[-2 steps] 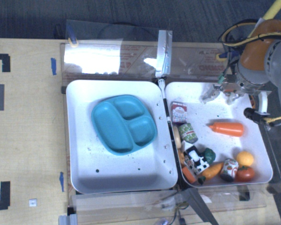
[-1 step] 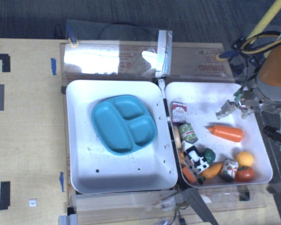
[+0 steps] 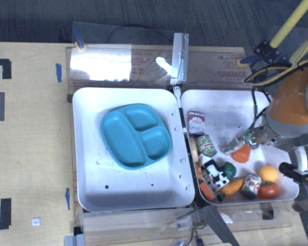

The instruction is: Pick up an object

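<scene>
Camera view, looking down at a slant. Two white bins sit side by side on the bench: left bin [image 3: 87, 137] at frame centre, right bin [image 3: 220, 102] toward the right edge. The left bin holds a blue divided tray [image 3: 136, 135], lying flat and a little above the bin's centre, with three compartments facing up. The right bin holds a clutter of small items, mostly along its left wall and lower edge: a red-and-white carton [image 3: 196, 123] at upper left of the bin, a green can [image 3: 206, 145] just below it, a black-and-white cow toy [image 3: 214, 174] lower down, an orange carrot [image 3: 232, 186] just right of the cow, a small tin [image 3: 251, 184] beside the carrot, a tomato [image 3: 268, 189] at lower right, and a yellow lemon [image 3: 268, 173] touching the tomato from above. The arm [image 3: 292, 104] enters from the right, its orange band over the bin's upper right. The gripper [image 3: 249, 140] sits low in the middle of the right bin, directly above an orange cone-shaped piece [image 3: 241, 154]; contact with it cannot be judged. Jaw opening: cannot tell, fingers too small and blurred.
</scene>
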`<state>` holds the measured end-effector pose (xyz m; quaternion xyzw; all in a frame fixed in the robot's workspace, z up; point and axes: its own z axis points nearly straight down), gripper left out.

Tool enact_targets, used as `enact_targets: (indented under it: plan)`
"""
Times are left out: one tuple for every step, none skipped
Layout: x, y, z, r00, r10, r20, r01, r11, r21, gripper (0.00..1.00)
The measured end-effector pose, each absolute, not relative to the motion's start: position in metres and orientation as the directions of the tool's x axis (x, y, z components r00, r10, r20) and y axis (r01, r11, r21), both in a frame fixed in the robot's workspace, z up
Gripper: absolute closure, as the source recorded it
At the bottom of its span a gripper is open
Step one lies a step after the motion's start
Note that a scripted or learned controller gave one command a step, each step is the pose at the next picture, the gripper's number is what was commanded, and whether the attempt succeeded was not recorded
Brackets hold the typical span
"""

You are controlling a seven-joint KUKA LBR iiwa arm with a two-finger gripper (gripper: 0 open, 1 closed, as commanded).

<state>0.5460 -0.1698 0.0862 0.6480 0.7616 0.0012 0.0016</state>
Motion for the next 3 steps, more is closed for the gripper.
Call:
enact_targets:
  plan:
    - [0.548, -0.171, 0.098, -0.156, 0.988, -0.004, 0.988, 0.156, 0.011, 1.00]
    - [0.555, -0.109, 0.219, -0.211, 0.978, -0.002, 0.977, 0.211, 0.009, 1.00]
    - [0.506, -0.120, 0.254, -0.120, 0.993, 0.000, 0.993, 0.120, 0.000, 1.00]
